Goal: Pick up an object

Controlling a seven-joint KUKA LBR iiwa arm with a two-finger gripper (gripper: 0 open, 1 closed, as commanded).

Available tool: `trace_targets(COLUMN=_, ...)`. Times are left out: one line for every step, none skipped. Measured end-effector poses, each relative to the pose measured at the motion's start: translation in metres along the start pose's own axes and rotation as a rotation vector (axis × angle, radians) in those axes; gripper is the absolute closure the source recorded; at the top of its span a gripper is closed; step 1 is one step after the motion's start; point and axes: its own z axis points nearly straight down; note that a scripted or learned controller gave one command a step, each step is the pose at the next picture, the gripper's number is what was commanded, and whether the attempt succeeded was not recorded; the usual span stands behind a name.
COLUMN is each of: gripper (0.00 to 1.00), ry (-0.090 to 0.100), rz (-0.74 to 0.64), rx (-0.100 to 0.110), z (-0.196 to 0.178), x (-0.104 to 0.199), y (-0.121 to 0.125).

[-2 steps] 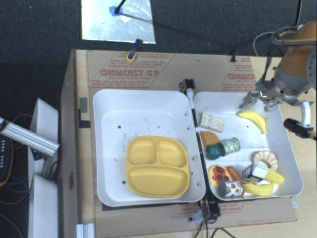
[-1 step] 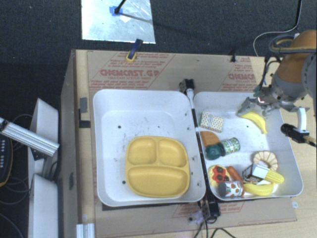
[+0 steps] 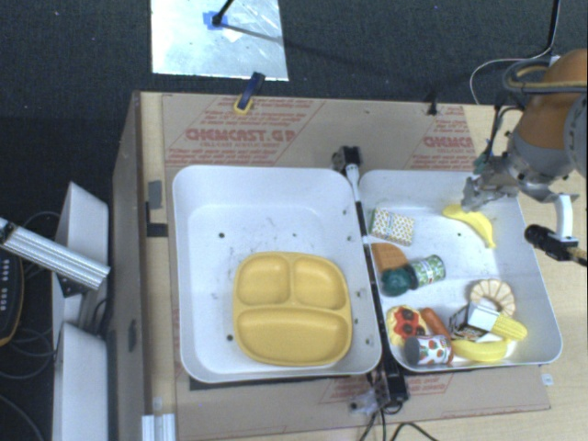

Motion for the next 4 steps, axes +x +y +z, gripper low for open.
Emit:
trace_targets(gripper=0.0, ry=0.0, rz=-0.001, rx=0.0, z=0.0, x=0.0, y=0.0)
trace_targets(gripper=0.0, ry=0.002, rz=0.001, rx=0.004, z=0.021, x=0.0, y=-0.001)
trace_targets(gripper=1.0, ry=0.0, rz=-0.002, rx=0.0, z=0.009, x=-0.001, y=0.0)
trace_targets(gripper=0.0, ry=-0.001, rz=-0.002, rx=0.0, z=0.009, x=-0.001, y=0.0)
